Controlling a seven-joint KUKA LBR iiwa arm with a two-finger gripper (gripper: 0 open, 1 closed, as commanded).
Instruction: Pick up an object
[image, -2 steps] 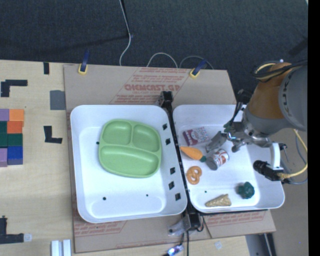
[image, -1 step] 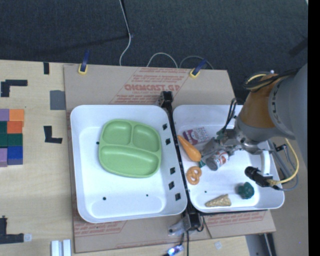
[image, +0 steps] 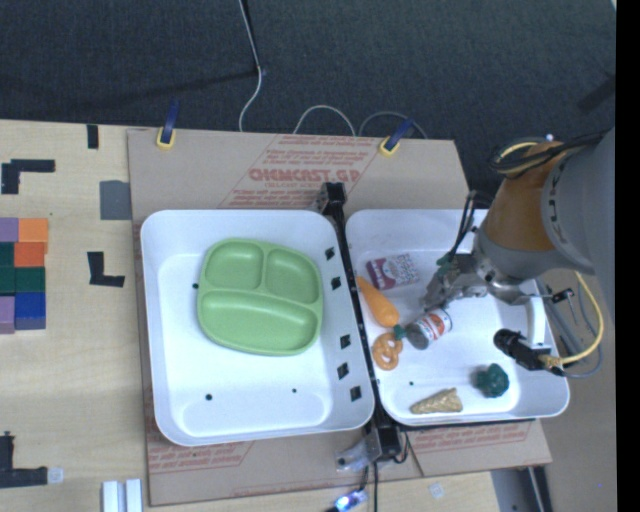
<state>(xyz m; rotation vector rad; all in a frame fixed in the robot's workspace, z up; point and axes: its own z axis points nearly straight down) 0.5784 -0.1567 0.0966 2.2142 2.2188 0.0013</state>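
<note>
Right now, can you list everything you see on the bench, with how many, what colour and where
Left bin: one, white, bench left.
Divided plate: one, light green, in the left bin.
Right bin: one, white, beside the left bin.
Carrot: one, orange, right bin near the divider.
Packet: one, white and maroon, right bin, upper left.
Small bottle: one, white and red, lying at the bin's middle.
Pretzel: one, orange-brown, below the carrot.
Tan wedge: one, near the front rim.
Teal lump: one, front right.
Coloured blocks: several, far left.
Gripper: one, grey, above the small bottle.
</note>
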